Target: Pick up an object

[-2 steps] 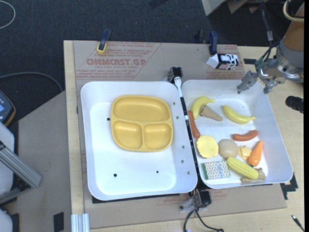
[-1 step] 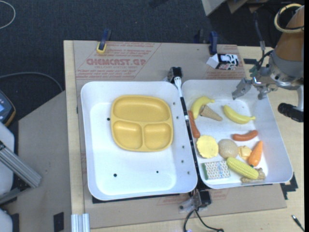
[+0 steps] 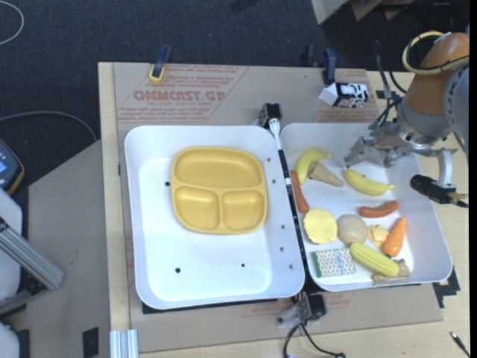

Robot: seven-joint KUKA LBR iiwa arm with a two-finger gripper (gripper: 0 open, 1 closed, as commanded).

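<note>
The right bin (image 3: 432, 222) holds several toy foods: two yellow bananas (image 3: 311, 159) (image 3: 369, 182), a tan cone (image 3: 326, 174), a long red sausage (image 3: 299, 192), a shorter sausage (image 3: 378, 209), a carrot (image 3: 395, 237), a yellow round slice (image 3: 320, 226), a beige ball (image 3: 352, 230), a corn cob (image 3: 373, 258) and a checked cracker (image 3: 332, 262). My gripper (image 3: 375, 154) hangs over the bin's far side, just beyond the right-hand banana. It is open, with nothing between its fingers.
In the left bin (image 3: 149, 222) lies a yellow divided plate (image 3: 219, 189). A black clip (image 3: 271, 115) sits where the two bins meet at the back. A black part of the arm (image 3: 432, 189) juts over the right bin's right side.
</note>
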